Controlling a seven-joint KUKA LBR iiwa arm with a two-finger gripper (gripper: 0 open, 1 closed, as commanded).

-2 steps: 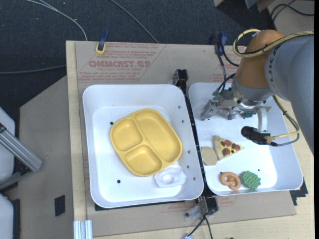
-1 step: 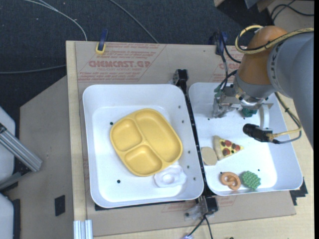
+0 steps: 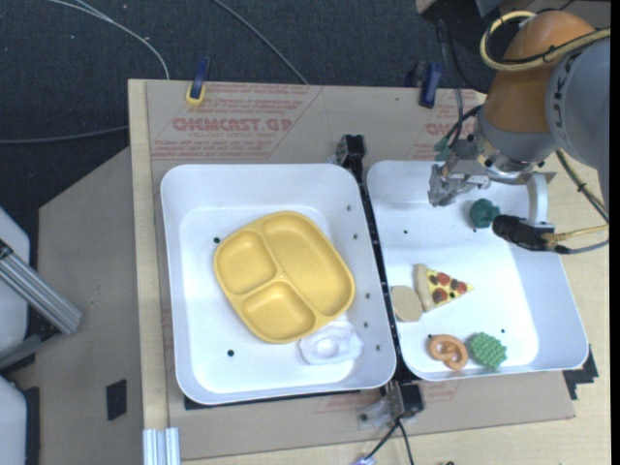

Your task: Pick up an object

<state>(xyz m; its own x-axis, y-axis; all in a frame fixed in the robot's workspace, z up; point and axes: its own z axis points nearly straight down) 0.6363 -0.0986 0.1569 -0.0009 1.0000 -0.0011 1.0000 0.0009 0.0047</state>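
arm (image 3: 557,76) cut by right edge, hand (image 3: 448,190) blurred

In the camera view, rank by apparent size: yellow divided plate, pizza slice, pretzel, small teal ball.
Largest to smallest:
1. yellow divided plate
2. pizza slice
3. pretzel
4. small teal ball
The pretzel and the ball look close; the arm partly crowds the ball.

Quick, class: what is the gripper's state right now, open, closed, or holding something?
Gripper: cannot be told from this view; it hangs over the far end of the right bin, with nothing seen held.
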